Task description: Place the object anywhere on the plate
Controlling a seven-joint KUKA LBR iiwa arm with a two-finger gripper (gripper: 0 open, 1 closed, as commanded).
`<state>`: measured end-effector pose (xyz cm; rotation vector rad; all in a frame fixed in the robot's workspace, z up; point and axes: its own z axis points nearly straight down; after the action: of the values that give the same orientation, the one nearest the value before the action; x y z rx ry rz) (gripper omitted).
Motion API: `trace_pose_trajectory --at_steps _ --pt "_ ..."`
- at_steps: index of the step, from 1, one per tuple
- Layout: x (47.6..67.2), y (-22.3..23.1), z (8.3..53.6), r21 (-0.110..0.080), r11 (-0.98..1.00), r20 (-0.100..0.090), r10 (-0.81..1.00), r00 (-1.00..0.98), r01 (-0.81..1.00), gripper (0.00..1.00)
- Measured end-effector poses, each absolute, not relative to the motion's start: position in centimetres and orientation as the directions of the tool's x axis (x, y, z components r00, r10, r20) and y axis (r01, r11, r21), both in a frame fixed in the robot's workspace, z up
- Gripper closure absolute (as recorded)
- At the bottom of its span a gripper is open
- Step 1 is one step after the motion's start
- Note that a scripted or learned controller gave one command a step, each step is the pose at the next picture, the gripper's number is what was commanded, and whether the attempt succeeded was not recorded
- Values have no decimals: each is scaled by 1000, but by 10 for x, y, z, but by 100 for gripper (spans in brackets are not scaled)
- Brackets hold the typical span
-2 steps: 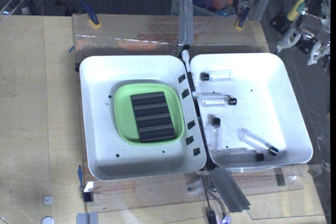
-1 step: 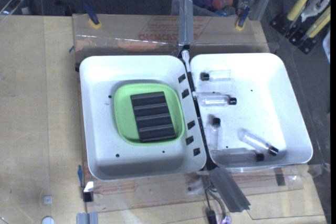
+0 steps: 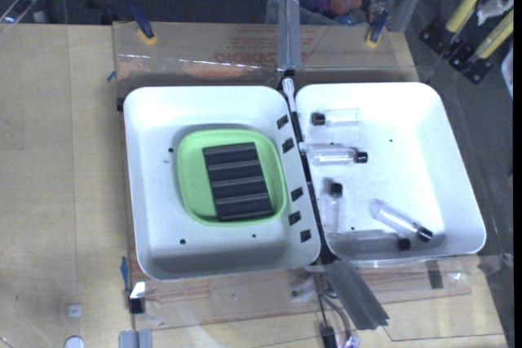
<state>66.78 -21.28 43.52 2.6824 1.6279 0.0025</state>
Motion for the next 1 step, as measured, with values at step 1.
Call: trace_pose_trajectory --at_steps 1 --pt "667 -212 435 2 -520 -1 854 520 854 0"
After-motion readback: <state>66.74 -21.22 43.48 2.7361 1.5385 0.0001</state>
